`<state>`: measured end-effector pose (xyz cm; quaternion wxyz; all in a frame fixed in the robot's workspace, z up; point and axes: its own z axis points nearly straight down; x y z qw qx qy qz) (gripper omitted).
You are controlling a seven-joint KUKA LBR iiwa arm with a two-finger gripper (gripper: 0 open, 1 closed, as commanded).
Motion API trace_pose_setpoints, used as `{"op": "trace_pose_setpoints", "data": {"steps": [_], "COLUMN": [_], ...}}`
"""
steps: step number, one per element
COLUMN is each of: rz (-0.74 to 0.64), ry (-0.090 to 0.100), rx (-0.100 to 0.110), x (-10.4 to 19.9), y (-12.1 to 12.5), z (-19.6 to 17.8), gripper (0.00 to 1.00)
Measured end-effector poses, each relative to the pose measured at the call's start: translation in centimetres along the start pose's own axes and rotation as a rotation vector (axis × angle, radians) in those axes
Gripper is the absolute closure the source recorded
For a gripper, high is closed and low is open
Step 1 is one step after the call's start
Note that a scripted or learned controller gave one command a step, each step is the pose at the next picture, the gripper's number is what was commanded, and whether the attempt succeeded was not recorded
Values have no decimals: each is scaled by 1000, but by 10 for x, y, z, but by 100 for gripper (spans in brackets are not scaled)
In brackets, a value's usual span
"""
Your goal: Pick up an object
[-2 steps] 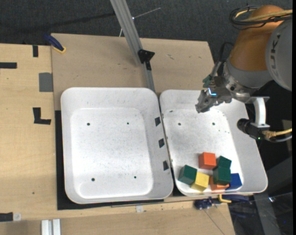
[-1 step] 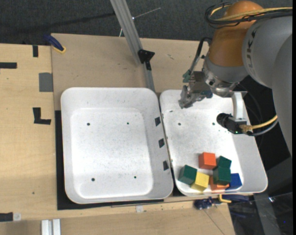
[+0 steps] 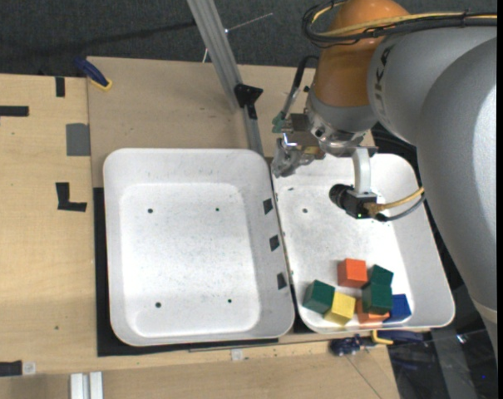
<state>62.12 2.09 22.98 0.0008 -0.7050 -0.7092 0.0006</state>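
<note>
Your left bin (image 3: 118,248) has nothing to grab. Right bin (image 3: 313,214): the blocks (image 3: 357,293) are clustered in its near corner, touching, likely just where they landed. The gripper (image 3: 286,163) hovers over that bin's far left corner, well apart from them. Whether it's clenched or released you can't tell: small, dark, wrist overhead.

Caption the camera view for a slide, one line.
Gripper hovers at the right bin's far edge, away from the blocks clustered in its near corner.
</note>
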Motion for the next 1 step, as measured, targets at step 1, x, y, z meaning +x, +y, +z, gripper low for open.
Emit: {"op": "trace_pose_setpoints", "data": {"steps": [1], "rz": [1], "ry": [-1], "rx": [-1], "x": [40], "y": [19], "z": [5], "gripper": [100]}}
